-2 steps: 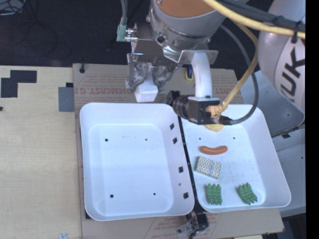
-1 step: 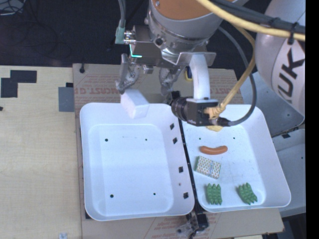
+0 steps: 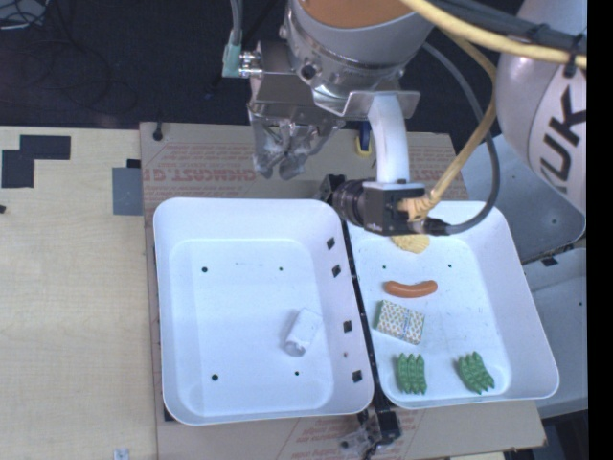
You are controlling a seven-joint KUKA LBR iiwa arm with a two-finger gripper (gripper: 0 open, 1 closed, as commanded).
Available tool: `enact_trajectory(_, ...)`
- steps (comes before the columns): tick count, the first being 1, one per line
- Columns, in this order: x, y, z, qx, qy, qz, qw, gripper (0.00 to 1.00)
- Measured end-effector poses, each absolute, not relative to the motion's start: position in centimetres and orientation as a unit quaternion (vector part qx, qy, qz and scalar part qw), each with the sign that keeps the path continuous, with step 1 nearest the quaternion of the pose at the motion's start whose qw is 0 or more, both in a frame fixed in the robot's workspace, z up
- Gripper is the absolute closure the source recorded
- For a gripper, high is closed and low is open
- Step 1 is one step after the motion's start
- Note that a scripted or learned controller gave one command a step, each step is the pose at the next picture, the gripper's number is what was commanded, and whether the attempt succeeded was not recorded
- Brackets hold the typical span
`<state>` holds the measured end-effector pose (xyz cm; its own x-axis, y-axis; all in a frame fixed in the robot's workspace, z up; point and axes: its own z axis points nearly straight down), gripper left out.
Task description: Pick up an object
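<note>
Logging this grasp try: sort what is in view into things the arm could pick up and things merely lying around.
Candidates to pick up:
- white cylinder, left bin
- sausage, patterned packet, two green pieces, yellow piece, right bin

Just there:
- cardboard sheet
- wooden bench
- yellow cable

One camera looks down on me from high up.

It sits above the counter [image 3: 67, 286] and tilts down, so I see both white bins whole: the left bin [image 3: 182, 257] and the right bin [image 3: 522, 324]. My arm [image 3: 364, 27] comes in from the right, big and near the camera.
</note>
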<state>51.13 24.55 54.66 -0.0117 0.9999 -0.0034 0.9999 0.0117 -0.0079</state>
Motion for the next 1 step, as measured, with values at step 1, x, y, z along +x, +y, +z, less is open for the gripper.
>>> enact_trajectory(1, 51.14, 24.54, 54.61, -0.703, -0.711, 0.0046, 0.002, 0.00)
